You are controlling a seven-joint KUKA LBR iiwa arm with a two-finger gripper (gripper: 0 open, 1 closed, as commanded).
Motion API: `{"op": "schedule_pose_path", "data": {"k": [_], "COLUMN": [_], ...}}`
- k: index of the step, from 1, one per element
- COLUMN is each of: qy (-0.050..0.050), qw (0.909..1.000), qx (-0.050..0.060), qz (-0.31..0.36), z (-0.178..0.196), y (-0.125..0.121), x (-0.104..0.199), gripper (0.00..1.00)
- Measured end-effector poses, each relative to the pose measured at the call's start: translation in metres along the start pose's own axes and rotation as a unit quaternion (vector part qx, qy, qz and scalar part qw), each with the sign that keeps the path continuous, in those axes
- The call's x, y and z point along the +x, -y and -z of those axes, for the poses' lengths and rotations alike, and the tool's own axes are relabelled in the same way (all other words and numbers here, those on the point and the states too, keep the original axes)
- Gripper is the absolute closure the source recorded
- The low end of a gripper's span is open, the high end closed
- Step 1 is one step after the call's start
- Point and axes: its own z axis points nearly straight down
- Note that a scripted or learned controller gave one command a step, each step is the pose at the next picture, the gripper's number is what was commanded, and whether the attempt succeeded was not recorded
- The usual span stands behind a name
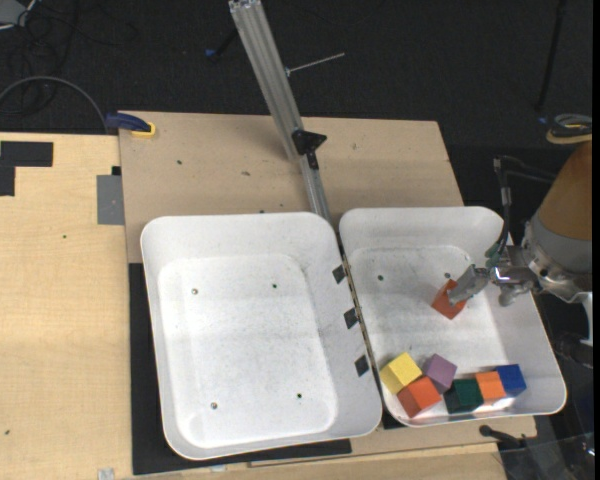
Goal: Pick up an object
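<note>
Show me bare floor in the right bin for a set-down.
Free: right bin floor's far part, between the divider rim and the claw at the red block. Crowded: near corner, where yellow, purple, orange-red, green, orange, and blue blocks cluster.

You've got an aluminium rail [277, 93] leaning up behind the wooden bench [50, 308], black clamp [307, 142] partway down it, blue-yellow clip [130, 123] at the bench's back-left corner, grey patch [109, 198] below that.

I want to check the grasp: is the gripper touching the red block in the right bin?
Touching. In the camera view, the gripper finger lies on the red block with no gap between them.
</note>
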Motion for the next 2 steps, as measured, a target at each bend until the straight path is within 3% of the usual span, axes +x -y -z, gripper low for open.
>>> {"op": "schedule_pose_path", "data": {"k": [2], "qy": [0.000], "qw": [1.0000], "qx": [-0.002], "qz": [0.003], "z": [0.0038], "y": [-0.0012], "x": [0.0031], "gripper": [0.00]}}
